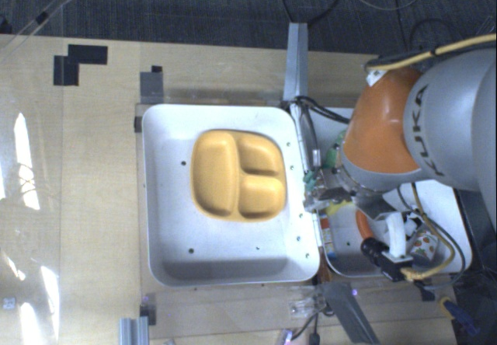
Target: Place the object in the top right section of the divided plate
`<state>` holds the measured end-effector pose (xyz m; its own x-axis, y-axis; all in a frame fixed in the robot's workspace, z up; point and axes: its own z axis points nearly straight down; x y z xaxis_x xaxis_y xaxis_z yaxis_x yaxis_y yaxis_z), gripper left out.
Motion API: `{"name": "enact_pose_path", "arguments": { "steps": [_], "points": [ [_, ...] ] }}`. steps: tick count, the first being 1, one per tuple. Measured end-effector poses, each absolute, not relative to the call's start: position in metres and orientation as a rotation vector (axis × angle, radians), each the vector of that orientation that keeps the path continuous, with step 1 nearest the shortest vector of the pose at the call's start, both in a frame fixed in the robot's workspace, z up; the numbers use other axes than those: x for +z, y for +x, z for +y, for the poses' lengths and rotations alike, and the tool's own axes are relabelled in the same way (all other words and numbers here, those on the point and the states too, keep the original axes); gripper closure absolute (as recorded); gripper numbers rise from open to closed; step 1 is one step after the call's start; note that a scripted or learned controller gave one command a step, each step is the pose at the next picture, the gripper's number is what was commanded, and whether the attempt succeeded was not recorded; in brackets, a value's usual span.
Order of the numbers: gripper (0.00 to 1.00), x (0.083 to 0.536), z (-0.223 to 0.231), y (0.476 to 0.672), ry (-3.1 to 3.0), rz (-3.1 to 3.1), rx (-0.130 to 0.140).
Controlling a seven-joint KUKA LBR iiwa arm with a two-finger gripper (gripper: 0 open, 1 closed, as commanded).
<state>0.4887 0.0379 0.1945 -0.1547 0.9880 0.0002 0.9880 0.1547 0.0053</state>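
Observation:
A yellow divided plate (237,174) lies in the left white bin (178,250), with one long section on its left and two smaller ones on its right. Nothing lies in its top right section (260,153). My gripper (321,197) is low over the left edge of the right bin (345,262), just past the wall between the bins. The grey and orange arm (404,130) above hides most of it. Small items peek out from under the wrist: an orange piece (362,221) and a green bit (335,155). What they are cannot be made out.
The arm's bulk covers most of the right bin. Cables and a black connector (384,254) hang beside the wrist. A metal post (296,64) stands behind the bins, and the light wooden bench (70,180) stretches to the left.

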Motion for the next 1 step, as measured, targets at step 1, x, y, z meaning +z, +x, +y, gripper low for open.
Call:
{"name": "enact_pose_path", "arguments": {
  "steps": [1],
  "points": [
    [1.00,0.1844,0.0273,0.4986,2.109,2.326,0.004]
  ]
}}
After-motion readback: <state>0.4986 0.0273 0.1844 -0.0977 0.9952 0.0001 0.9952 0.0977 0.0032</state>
